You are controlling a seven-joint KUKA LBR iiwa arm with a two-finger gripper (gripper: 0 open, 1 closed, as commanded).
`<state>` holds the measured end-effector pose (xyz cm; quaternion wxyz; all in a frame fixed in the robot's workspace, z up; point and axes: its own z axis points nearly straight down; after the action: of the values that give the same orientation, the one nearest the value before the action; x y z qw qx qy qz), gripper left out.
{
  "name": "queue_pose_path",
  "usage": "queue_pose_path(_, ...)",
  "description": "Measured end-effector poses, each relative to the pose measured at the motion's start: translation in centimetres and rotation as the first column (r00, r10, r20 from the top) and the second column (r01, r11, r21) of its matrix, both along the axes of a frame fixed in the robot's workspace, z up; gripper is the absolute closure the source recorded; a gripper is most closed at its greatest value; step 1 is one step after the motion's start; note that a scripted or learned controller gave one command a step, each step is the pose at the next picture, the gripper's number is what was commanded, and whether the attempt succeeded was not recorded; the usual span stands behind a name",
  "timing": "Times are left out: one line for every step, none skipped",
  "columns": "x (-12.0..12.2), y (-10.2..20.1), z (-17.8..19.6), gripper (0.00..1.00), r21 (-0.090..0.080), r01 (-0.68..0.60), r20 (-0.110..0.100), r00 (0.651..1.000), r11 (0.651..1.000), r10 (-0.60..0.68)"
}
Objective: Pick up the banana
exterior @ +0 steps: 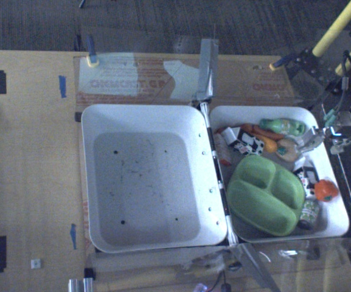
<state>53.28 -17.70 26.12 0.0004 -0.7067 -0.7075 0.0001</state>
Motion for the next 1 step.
queue_pose_path(2.46, 0.78, -10.46, 0.00, 0.000, -0.078, 0.000, 0.997, 0.997, 0.078)
